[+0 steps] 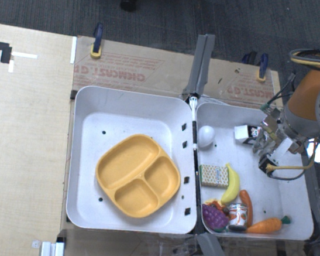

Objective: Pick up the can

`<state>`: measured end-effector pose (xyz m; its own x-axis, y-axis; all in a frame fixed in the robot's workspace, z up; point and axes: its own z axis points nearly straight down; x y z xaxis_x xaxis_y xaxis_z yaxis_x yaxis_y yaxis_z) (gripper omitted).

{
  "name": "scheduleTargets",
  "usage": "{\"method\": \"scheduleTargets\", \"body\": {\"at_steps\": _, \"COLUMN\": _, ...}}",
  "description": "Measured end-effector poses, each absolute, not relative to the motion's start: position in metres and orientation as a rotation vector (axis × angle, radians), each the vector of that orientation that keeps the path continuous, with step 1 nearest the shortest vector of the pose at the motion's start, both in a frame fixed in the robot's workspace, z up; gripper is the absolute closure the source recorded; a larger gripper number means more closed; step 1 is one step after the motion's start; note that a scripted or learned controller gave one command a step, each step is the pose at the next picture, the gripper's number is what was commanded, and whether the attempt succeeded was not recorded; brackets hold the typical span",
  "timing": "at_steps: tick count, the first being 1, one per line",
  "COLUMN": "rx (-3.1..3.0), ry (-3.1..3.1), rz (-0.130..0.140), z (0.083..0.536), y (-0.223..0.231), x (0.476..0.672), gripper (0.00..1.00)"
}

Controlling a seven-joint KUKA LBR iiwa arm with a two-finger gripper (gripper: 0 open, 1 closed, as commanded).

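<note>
The can (238, 216) stands at the front of the right bin (292, 199), its label too small to read, between purple grapes (214, 215) and a carrot (265, 226). My arm (309, 95) reaches in from the right, gripper (263, 148) well behind the can near the bin's back; I cannot tell how it is set. Cardboard (138, 69) behind bears reversed red lettering.

The can (238, 216) stands hemmed in at the right bin's (292, 199) near edge: grapes (214, 215) touch its left, a sausage (246, 204) lies just behind, a carrot (265, 226) to its right, a banana (231, 186) beyond. Open floor lies farther right of the can.
</note>
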<state>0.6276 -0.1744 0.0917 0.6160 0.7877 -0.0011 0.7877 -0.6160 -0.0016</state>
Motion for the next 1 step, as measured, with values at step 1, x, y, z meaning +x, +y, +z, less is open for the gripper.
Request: {"method": "scheduleTargets", "body": {"at_steps": 1, "rx": -2.775, "ry": -1.470, "rz": 0.004, "z": 0.0914, "y": -0.1464, "x": 0.6102, "gripper": 1.00}}
